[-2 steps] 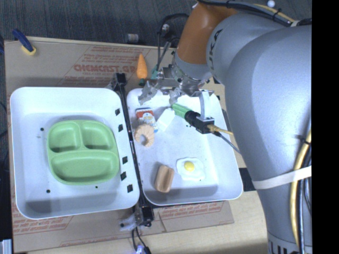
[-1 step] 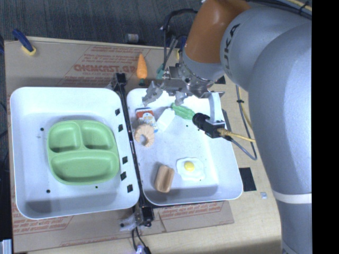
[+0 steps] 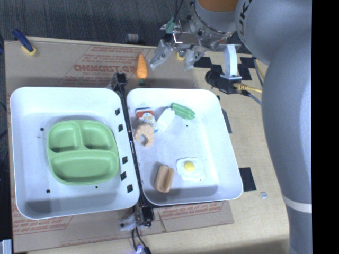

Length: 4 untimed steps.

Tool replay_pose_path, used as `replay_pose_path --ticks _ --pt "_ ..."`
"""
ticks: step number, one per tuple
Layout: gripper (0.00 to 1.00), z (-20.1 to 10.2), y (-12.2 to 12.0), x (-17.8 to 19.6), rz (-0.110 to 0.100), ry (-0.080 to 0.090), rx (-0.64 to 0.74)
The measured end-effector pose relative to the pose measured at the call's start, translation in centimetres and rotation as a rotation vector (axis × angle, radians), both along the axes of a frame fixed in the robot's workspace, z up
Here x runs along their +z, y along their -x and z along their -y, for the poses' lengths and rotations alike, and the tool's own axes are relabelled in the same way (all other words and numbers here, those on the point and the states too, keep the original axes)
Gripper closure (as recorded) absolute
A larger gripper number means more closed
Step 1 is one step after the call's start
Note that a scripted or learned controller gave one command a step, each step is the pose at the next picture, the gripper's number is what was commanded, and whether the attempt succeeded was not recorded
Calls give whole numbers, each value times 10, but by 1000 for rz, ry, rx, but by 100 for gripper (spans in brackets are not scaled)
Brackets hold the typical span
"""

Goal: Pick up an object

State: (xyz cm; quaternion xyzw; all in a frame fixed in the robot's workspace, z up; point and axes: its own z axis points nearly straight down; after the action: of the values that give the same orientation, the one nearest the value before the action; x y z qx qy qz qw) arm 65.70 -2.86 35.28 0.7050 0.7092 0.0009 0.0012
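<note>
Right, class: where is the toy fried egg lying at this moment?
In the camera view, the toy fried egg lies in the right-hand white bin, toward its near right corner, just right of the bread roll.

Tan wooden bench (image 3: 249, 142) covered by a printed brown cardboard sheet (image 3: 90, 67), bearing two shallow white plastic bins, left (image 3: 26, 142) and right (image 3: 222, 142), with an orange toy carrot (image 3: 141, 66) behind them.

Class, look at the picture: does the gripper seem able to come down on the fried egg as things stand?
Probably yes. The fried egg lies flat in the right bin, apart from the bread roll, with nothing over it. The gripper hangs above the bench beyond that bin.
</note>
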Motion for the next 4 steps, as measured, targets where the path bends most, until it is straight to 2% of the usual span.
replay_pose_path --ticks 1,2,3,4 --pt "0 -27 20 -163 -10 -1 1" --pt "0 -95 38 -227 11 13 -3" --pt "0 -62 107 -55 4 1 -1" --pt "0 -17 57 5 2 0 -2"
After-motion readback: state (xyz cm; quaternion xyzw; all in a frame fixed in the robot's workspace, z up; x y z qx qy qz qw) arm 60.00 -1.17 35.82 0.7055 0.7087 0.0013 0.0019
